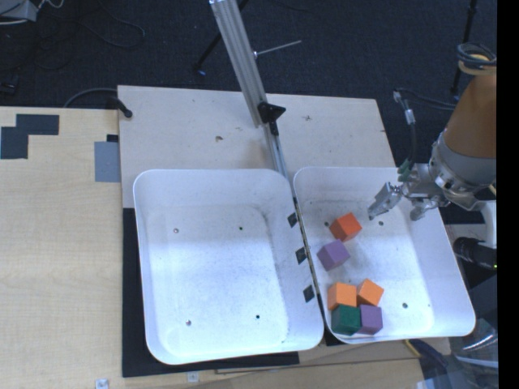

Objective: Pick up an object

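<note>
Several small cubes lie in the right bin (442,282). An orange-red cube (346,226) sits near the bin's middle, with a purple cube (333,254) just below it. At the bin's near edge cluster two orange cubes (343,294) (371,291), a green cube (346,320) and another purple cube (371,318). My gripper (400,203) hangs over the bin's upper right part, to the right of the orange-red cube and apart from it. Its fingers are spread open with nothing between them.
The left bin (162,217) stands beside the right one, sharing a divider with black clips (298,254). An aluminium bar (243,63) slants up from the bench behind the bins. The arm's orange band (474,120) rises at the right edge.
</note>
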Tool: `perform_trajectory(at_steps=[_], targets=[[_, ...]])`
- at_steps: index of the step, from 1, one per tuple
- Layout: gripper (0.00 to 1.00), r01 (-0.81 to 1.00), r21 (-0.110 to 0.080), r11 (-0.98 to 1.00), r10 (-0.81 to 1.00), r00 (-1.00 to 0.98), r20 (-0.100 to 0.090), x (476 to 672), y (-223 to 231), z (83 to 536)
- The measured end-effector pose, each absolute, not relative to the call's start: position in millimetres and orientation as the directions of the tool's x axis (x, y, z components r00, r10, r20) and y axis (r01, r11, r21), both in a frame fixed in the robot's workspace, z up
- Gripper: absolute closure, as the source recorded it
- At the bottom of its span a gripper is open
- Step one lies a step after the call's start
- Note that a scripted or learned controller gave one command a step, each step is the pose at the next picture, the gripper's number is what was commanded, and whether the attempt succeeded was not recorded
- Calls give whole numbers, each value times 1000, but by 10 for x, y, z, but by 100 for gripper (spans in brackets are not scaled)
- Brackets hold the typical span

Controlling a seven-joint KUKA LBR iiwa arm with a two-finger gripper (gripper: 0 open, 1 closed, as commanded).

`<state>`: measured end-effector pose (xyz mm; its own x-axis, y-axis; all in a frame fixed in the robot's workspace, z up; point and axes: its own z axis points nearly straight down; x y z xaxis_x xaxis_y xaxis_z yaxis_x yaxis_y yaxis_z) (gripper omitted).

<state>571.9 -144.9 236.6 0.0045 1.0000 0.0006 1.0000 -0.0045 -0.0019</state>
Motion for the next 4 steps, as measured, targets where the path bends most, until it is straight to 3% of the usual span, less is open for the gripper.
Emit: perform_trajectory(at_steps=[1,2,3,4], targets=[[0,1000,0,2,1000,-2,-2,6014,-966,889],[0,1000,7,4,1000,-4,1,6350,-531,1956],[0,1000,-12,-6,1000,6,-1,6076,-1140,1103],[100,1000,-6,-3,1000,3,1,6103,-1113,1249]])
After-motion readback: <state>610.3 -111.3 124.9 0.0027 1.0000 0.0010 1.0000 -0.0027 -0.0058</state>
